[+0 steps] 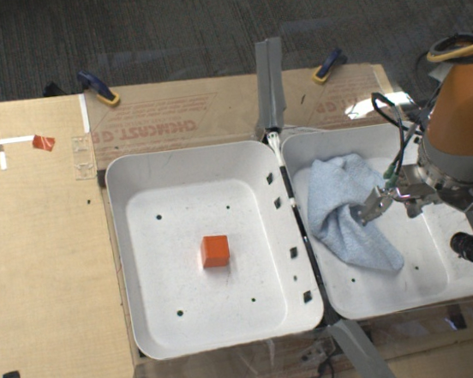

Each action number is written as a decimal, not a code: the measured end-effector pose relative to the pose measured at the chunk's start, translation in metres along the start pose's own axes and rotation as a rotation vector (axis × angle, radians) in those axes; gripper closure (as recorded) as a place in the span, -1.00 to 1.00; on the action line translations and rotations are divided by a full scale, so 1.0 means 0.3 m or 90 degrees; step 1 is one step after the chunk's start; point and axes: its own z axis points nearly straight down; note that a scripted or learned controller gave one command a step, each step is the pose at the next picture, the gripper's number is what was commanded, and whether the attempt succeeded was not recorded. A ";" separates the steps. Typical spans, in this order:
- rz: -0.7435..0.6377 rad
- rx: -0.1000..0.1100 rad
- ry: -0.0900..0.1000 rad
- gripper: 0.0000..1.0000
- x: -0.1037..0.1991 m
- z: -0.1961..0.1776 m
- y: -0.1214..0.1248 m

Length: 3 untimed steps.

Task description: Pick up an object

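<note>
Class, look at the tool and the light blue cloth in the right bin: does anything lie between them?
Nothing visible does. The tool sits right at the light blue cloth in the right bin, its tip over the cloth's right side. The orange block lies apart in the left bin, beyond the divider.

Two bins [153, 342], one block [215, 250], one cloth [343, 213]
</note>
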 end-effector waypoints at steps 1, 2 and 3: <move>-0.113 -0.003 0.000 -1.00 -0.028 0.343 0.084; -0.111 -0.001 0.000 1.00 -0.032 0.316 0.083; -0.108 -0.001 0.000 1.00 -0.036 0.288 0.081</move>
